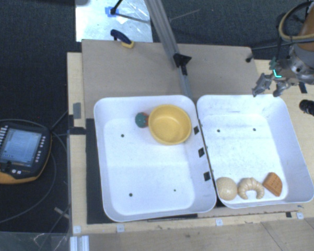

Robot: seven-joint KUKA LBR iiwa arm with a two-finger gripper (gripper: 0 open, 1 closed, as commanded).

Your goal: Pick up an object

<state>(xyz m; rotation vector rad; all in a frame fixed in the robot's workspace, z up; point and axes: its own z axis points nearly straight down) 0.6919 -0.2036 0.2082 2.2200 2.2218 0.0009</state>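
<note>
Landmark: you had the yellow bowl (170,124) at the far right corner of the left bin (109,192), and everything below was placed against it.
Pincer: your pincer (269,86) hung over the far rim of the right bin (298,156), well to the right of the bowl and slightly beyond it; its two fingers stood parted with nothing between them.
Candidates: well to the right of the bowl and nearer the camera, a row of three lay along the near wall: a pale round roll (226,188), a croissant (251,187) and an orange waffle piece (272,183). A small dark green ball (141,120) touched the bowl's left side.
Handling, bowl: you could have judged it light, rigid and smooth, likely plastic; a grip over the rim, one finger inside and one outside, looked best.
Handling, food pieces: probably toy items, light and stiff; the croissant's narrow middle offered the surest hold, and the roll's round sides might have slipped.
Handling, ball: small, and crowded by the bowl, so a poor first choice.
Look: the bowl was plain yellow and shallow, the roll cream, the croissant tan and curved, the waffle flat and orange-brown.
</note>
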